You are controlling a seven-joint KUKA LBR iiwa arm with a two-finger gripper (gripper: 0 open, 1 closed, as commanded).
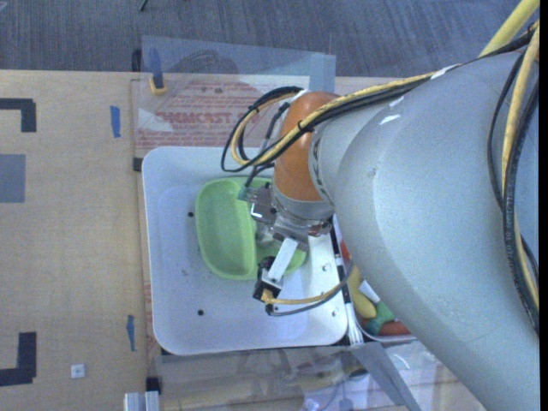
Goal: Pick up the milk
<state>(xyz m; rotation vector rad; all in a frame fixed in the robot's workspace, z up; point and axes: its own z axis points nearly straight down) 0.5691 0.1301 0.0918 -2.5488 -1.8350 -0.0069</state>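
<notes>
fingers (260, 223) over the green bowl (221, 229) in the white bin (175, 306)

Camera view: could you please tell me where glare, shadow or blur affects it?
In the camera view, the grey arm looms close and soft, with a pale sheen on its casing; the white bin is evenly lit; the green bowl is sharp, with faint shadow beside it.
</notes>
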